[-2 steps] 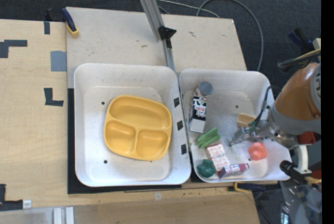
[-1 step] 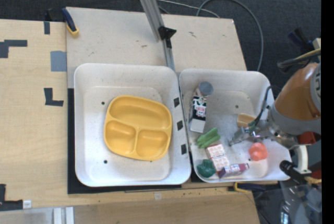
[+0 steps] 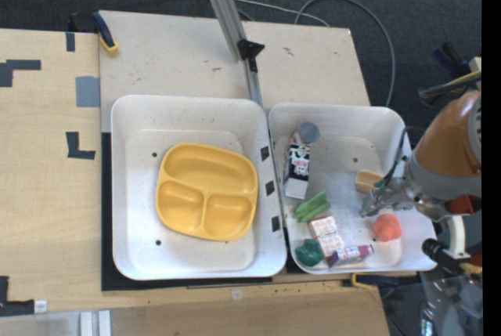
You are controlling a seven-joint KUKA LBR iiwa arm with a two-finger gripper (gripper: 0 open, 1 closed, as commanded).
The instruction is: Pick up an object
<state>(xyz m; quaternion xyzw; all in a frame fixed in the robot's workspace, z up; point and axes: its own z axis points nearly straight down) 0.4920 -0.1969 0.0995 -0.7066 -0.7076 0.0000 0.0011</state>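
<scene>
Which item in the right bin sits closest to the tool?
The orange-red round object, just below the tool. The green pieces, cow-print carton and marker lie farther left.

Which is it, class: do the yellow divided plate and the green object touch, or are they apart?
Apart. The camera view shows the yellow divided plate in the left bin and the green object in the right bin.

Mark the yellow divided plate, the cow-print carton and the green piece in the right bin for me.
yellow divided plate (image 3: 207, 190): camera view, on the ridge between its compartments.
cow-print carton (image 3: 298, 165): camera view, on its printed side.
green piece (image 3: 312, 208): camera view, on its middle.
</scene>
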